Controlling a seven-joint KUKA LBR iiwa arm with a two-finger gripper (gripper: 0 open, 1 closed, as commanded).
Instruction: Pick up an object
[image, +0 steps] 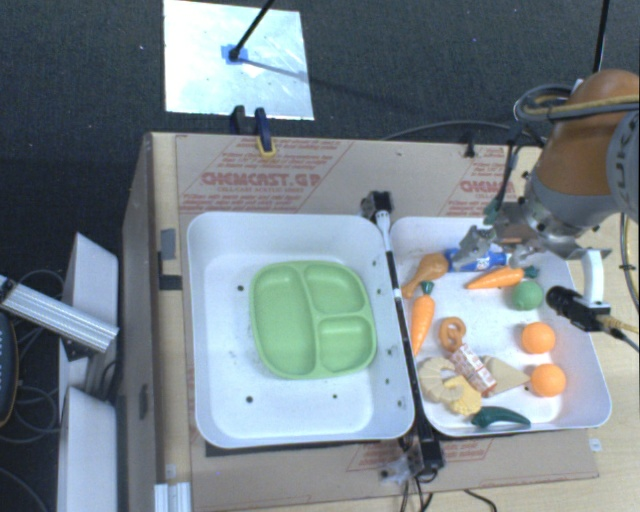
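Note:
My gripper (488, 243) hangs low over the far part of the right bin (596, 400), reaching in from the right. Right under it lie a blue object (467, 263) and a small orange carrot (495, 279). A green ball (528, 295) sits just right of that carrot. Further left are an orange squash-shaped piece (431, 268) and a longer carrot (422, 320). Nothing can be seen held in the gripper.
The right bin also holds two oranges (538, 338) (547, 379), a pretzel (452, 331), a wrapped snack bar (473, 369), pale bread pieces (438, 376) and a dark green pepper (500, 418). A green divided plate (313, 318) lies in the left bin (215, 400).

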